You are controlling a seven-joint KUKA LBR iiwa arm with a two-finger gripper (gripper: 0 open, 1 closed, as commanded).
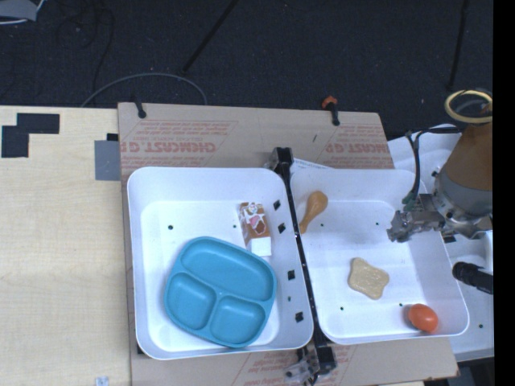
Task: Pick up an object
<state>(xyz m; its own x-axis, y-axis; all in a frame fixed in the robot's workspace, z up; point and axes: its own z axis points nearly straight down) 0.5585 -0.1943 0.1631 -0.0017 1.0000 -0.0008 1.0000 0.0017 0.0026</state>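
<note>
2 white bins are sitting side by side on a cardboard sheet (241, 135) over a pale wooden bench (56, 240), dark carpet and cables lying behind. The left bin (149, 215) is holding a blue divided plate (219, 290) and a small packet (255, 222). The arm is reaching in from the right, its gripper (400, 230) hovering over the right bin (338, 328); whether the claw is spread, I cannot tell. Below it are lying a toast slice (368, 278), an orange ball (422, 318) and a tan drumstick (311, 208).

Left of the pincer (400, 230), smooth plastic bins (149, 215) gleam; blue tray (219, 292) matt plastic, probably; printed cardboard (241, 139) behind, pale wood counter (56, 240) beyond.
</note>
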